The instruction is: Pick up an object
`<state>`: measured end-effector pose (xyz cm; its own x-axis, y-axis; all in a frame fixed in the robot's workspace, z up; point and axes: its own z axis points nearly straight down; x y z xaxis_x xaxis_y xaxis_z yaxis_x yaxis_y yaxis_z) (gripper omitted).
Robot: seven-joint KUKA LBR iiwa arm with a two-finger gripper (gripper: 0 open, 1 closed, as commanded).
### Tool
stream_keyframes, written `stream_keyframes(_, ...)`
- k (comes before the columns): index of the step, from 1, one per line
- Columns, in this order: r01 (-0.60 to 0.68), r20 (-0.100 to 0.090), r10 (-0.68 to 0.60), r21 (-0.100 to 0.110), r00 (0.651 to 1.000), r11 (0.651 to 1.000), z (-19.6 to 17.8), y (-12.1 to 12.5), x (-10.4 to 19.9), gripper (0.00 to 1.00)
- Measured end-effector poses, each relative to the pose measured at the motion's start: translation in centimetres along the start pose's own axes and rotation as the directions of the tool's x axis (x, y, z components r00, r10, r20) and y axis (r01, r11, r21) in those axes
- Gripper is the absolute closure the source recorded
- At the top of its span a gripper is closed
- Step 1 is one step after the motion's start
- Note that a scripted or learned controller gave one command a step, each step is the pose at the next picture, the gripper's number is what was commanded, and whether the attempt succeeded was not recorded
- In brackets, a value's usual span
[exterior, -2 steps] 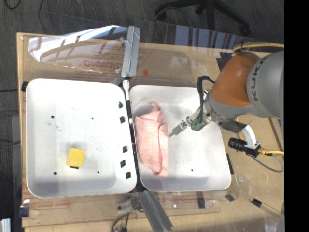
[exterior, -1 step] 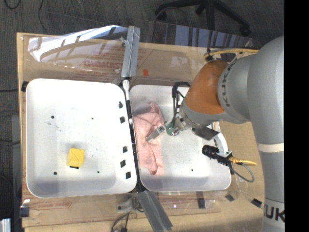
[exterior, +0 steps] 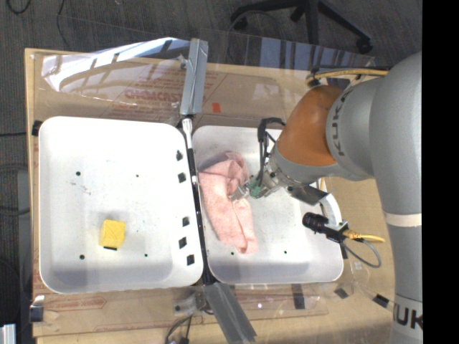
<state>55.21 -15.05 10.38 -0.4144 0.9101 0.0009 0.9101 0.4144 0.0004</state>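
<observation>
**Tool down on the pink cloth in the right bin**

You have the arm [exterior: 373, 135] reaching in from the right, its smooth grey shell and glossy orange band [exterior: 310, 129] bent over the right bin [exterior: 315, 260]. The tool [exterior: 246, 190] sits low at the right edge of the pink cloth [exterior: 226, 203], touching its soft, crumpled folds. You cannot tell from this angle how wide the tool stands or whether any fabric is caught in it.

The cloth is a limp, fuzzy strip lying lengthwise along the left side of the right bin, bunched at its far end and tapering toward the near end.

In the left bin [exterior: 64, 142], well apart from the tool, a small yellow block [exterior: 112, 233], squarish and sponge-like, rests near the near-left corner. Both bins are shallow, white, smooth plastic with rounded corners, set on the tan surface [exterior: 244, 84].
</observation>
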Motion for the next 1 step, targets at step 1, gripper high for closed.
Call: stream_keyframes(1,-0.039,0.001,0.039,0.001,0.999,0.999,-12.37,2.62,6.24,1.0)
